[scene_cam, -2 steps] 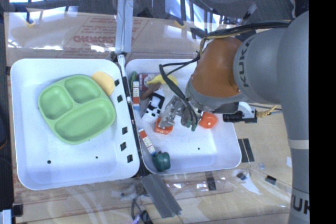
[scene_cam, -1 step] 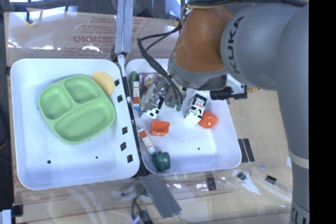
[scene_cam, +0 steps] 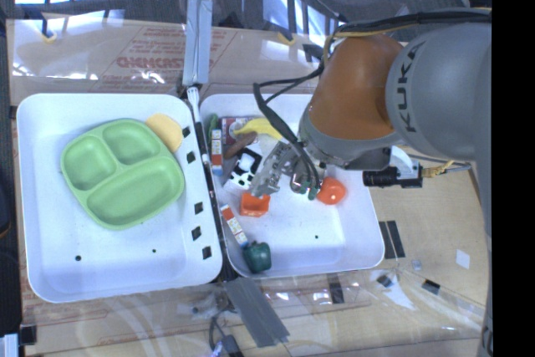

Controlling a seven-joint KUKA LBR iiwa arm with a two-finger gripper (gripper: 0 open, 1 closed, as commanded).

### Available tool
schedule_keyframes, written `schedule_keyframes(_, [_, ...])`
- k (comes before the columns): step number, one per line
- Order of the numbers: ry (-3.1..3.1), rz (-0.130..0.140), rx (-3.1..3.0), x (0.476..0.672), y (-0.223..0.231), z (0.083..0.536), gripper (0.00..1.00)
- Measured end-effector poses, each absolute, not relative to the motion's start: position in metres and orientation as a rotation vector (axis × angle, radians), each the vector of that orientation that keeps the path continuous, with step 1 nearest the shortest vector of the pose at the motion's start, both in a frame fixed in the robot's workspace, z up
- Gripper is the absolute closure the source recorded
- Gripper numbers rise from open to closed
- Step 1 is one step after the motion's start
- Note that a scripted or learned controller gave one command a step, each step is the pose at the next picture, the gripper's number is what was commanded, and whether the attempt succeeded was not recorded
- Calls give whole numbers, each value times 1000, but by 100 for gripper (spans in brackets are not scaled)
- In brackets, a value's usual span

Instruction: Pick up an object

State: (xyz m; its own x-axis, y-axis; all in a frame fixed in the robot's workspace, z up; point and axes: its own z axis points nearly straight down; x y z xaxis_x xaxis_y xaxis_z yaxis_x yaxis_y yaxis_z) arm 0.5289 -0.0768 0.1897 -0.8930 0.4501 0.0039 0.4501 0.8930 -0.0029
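The orange block [scene_cam: 255, 204] lies on the floor of the right bin [scene_cam: 359, 242], near the bin's middle. This block serves as the reference point for all positions below.

The end effector [scene_cam: 269, 180] sits directly above and touching, or almost touching, the top of the orange block. Its metal fingers [scene_cam: 264, 175] point down toward the block at a slant. Whether the fingers are spread or clenched cannot be told, and the block is not visibly between them.

Right of the orange block lies an orange-red ball [scene_cam: 332, 192]. Just above-left of the block is a black-and-white checkered cube [scene_cam: 242, 171]. Further above it is a yellow banana [scene_cam: 257, 128], near the bin's far wall. Below the block, near the bin's front wall, sits a dark green object [scene_cam: 257, 257]. A thin, colourful stick-like item [scene_cam: 231, 225] lies below-left of the block, beside the bin's left wall.

Well left of the block, the left bin [scene_cam: 50, 263] carries a green divided plate [scene_cam: 124, 171]. A yellow object [scene_cam: 165, 130] touches the plate's upper right edge.

The grey arm [scene_cam: 443, 88], with its orange band [scene_cam: 355, 92], extends up-right from the block. Both bins rest on the table [scene_cam: 435, 230].
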Motion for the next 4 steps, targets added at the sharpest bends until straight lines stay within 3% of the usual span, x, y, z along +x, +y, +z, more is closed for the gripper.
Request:
schedule_keyframes(1, [-3053,2,-723,529,-76,190,0])
schedule_keyframes(2, [-3088,-5,-693,559,-93,116,0])
schedule_keyframes(3, [-3048,-18,-921,549,-101,109,0])
schedule_keyframes(4, [-3059,-20,-916,552,-101,123,100])
